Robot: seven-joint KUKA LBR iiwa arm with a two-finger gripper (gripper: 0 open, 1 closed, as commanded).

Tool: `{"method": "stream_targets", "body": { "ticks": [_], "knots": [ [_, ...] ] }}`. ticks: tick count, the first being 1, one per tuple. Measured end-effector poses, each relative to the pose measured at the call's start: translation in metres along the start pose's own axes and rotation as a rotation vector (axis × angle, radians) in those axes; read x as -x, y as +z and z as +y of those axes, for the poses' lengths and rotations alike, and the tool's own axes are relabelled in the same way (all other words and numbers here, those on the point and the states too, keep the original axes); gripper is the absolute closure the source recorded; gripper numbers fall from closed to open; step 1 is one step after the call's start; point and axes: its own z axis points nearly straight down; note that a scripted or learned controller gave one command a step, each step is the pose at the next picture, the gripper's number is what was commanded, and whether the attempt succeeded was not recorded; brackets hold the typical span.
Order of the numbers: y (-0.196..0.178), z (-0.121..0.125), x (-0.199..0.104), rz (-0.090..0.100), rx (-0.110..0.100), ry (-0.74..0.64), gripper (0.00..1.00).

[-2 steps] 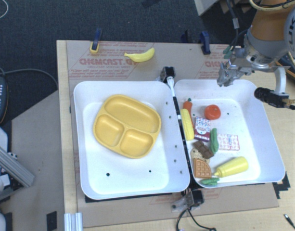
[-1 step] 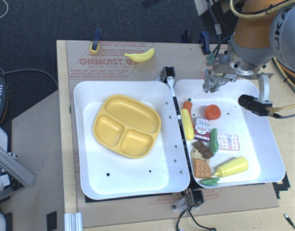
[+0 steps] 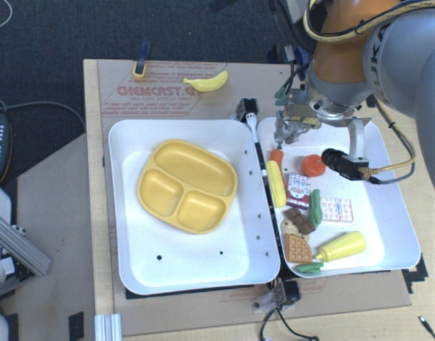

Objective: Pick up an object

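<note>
Hand [image 3: 287, 135] hung at upper left corner of right bin [image 3: 398, 212]; whether clenched or released could not be told. Carrot [image 3: 276, 156] lay just below it, long axis running down frame, beside corn [image 3: 276, 183].

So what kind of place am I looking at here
Probably a robotics lab test bench: a grey and orange robot arm reaches over two shallow white plastic bins, one holding plastic toy food like a yellow corn cob, all on a cardboard-covered bench.
</note>
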Motion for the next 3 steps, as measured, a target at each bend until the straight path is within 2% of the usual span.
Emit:
{"method": "stream_targets", "body": {
  "ticks": [1,2,3],
  "knots": [
    [-0.0142,-0.009,-0.0059,0.0,0.002,0.003,1.0],
    [-0.02,-0.0067,0.0024,-0.002,0.006,0.005,1.0],
    [-0.0192,-0.0018,-0.0046,-0.001,0.006,0.003,1.0]
  ]
}}
